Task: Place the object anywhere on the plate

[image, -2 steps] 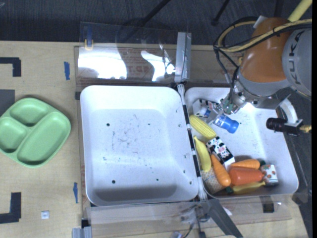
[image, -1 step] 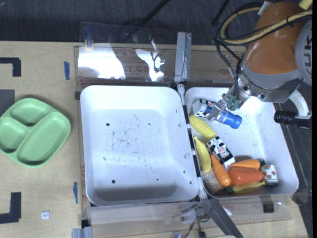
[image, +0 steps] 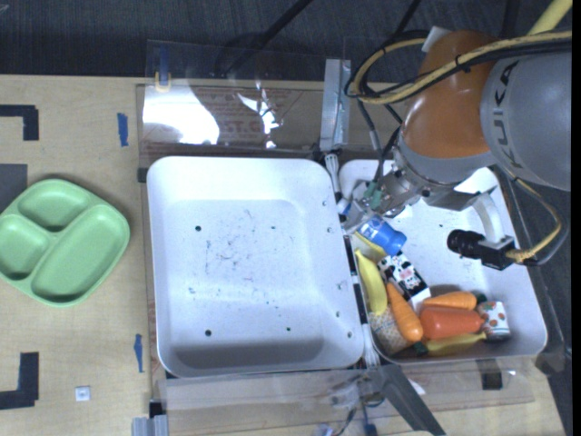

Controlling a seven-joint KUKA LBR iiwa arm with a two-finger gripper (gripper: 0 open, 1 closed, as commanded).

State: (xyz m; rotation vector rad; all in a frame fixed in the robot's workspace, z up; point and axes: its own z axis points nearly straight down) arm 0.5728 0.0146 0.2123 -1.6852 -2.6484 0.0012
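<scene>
We see the tool (image: 370, 200) low over the right bin (image: 522, 284), touching or just above a blue cylinder (image: 385, 235); its opening cannot be determined. The green plate (image: 60, 241) lies on the desk (image: 73, 352), far left

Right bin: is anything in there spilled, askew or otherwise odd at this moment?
Nothing spilled. The toys are crowded into the right bin's near-left corner: banana, carrot and cow figure overlap in a heap. The gripper hovers above the blue item. The green plate lies outside both bins.
</scene>
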